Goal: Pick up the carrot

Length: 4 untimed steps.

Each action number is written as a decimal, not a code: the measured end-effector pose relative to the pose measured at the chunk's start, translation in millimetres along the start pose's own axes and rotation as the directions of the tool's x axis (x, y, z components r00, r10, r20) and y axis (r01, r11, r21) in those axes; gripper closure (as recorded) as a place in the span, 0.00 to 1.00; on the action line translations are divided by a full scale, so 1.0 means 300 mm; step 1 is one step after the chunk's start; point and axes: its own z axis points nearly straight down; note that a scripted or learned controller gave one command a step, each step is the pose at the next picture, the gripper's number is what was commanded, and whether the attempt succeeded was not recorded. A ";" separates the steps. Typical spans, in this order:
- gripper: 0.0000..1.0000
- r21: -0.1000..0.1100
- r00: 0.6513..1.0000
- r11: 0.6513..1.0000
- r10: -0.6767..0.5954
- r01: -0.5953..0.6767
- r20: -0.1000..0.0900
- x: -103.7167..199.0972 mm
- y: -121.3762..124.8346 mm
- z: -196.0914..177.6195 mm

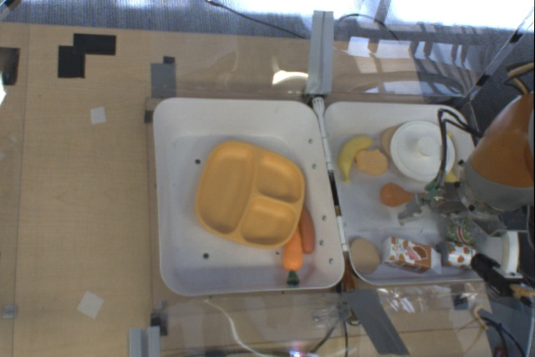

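Carrot (293, 252) lies at the lower centre of the frame, in the left bin (167, 205), just beside the yellow divided tray (249, 193) and touching a reddish sausage (307, 232); we see the grey arm (501, 155) with its orange band bent in from the right edge, its wrist lowered over the right bin (355, 125); the gripper (426, 201) hangs well apart from the carrot, beside an orange ball (395, 195), and whether it grips anything we cannot tell; around it rest a banana (352, 153), a white lidded pot (422, 150), a tan wedge (372, 162), a round tan piece (364, 254) and a small carton (410, 254).
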 end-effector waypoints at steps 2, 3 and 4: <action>0.00 0.005 0.913 0.913 0.408 -0.408 0.001 0.192 -0.029 -0.125; 0.00 0.003 0.767 0.767 0.641 -0.641 0.000 0.258 -0.031 -0.046; 0.00 0.003 0.767 0.767 0.641 -0.641 0.000 0.257 -0.031 -0.047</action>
